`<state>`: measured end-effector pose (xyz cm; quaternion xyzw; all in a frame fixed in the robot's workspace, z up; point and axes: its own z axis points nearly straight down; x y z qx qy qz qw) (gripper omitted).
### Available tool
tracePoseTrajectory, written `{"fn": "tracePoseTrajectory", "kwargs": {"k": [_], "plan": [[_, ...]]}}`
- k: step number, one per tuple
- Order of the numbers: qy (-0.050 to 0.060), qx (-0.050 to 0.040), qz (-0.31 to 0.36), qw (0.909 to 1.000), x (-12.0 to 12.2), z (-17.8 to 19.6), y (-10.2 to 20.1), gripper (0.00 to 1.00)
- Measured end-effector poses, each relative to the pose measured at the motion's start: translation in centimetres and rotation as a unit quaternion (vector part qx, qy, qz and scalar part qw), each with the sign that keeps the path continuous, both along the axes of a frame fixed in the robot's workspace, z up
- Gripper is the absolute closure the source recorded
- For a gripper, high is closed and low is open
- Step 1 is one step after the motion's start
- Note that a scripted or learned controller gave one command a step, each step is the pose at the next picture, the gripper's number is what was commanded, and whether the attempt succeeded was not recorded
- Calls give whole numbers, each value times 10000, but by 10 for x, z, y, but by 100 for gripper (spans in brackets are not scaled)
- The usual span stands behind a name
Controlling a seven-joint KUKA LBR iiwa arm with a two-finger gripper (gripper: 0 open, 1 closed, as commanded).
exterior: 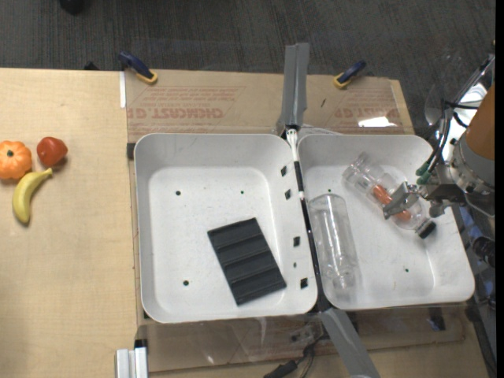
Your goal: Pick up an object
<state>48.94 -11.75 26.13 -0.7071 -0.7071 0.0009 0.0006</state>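
Observation:
A small clear bottle [368, 181] with orange parts inside lies slanted in the right bin [441, 290]. My gripper [412, 213] is low over that bottle's lower right end and stands open, one finger [399, 201] on the bottle's upper side and the other finger [426, 228] below and right of it. A larger clear cylinder [331, 239] lies lengthwise along the right bin's left wall. A black ribbed block [246, 259] rests flat in the left bin [157, 211].
The bins meet at a central divider [298, 203]. On the wooden bench at far left sit an orange [12, 161], a red fruit [51, 151] and a banana [27, 194]. Cardboard held by clamps [138, 67] lies behind the bins. Cables hang by the arm [472, 144] at right.

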Motion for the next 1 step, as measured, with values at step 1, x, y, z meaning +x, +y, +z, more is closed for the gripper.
{"fn": "tracePoseTrajectory", "kwargs": {"k": [1], "plan": [[-4,-1,780,9969,64,-25,-55,0]]}}
